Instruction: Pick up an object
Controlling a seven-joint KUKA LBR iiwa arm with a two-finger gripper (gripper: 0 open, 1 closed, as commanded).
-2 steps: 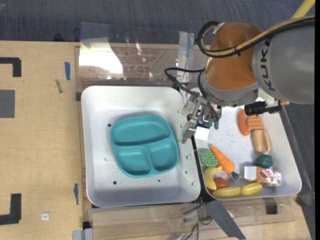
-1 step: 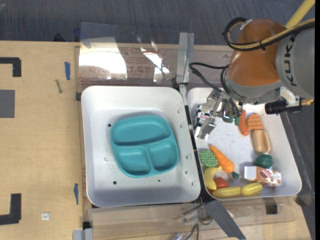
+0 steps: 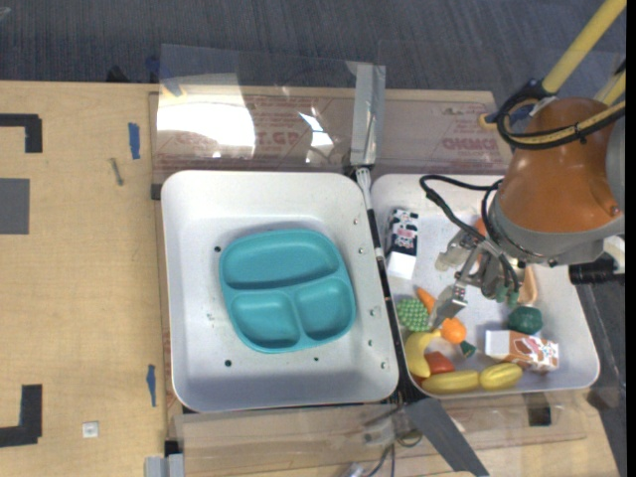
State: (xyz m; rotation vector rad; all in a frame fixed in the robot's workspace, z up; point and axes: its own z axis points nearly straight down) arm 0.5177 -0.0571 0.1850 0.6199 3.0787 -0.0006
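The gripper (image 3: pixel 459 298) hung low over the right bin (image 3: pixel 581 351), fingers spread and holding nothing. An orange ball (image 3: pixel 453 331) sat just under it. Next, I think, it had to drop and squeeze.

Grey arm with orange band entering from right, tool (image 3: pixel 465 288) pointing down, seemingly low.

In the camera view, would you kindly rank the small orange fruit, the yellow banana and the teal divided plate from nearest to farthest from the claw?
1. The small orange fruit, just below the claw in the right bin.
2. The yellow banana, lower still, along that bin's near edge.
3. The teal divided plate, far off to the left in the other bin.
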